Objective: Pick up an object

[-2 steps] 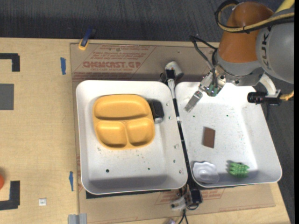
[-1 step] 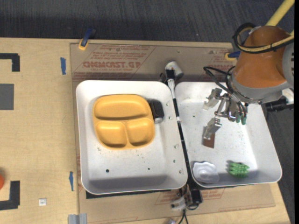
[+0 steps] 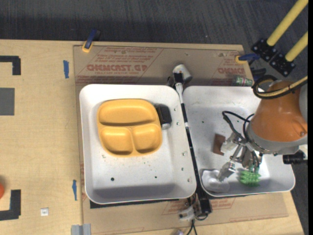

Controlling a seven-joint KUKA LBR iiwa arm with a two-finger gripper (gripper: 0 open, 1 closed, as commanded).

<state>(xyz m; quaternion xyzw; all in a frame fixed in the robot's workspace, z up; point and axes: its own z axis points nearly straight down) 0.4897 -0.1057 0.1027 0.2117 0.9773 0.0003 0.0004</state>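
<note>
Gripper [image 3: 230,169] low in right bin [image 3: 205,102]

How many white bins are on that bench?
2. The left shallow white bin holds a yellow divided plastic tray. The right shallow white bin sits beside it, under the grey arm's two-finger gripper, with a small green object inside.

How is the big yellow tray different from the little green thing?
The yellow tray is much bigger than the green thing. The tray lies in the left bin; the green thing lies in the right bin, beside the pincer. The tray looks smooth and rounded; the green thing looks bumpy. Both rest on a white bin floor.
</note>
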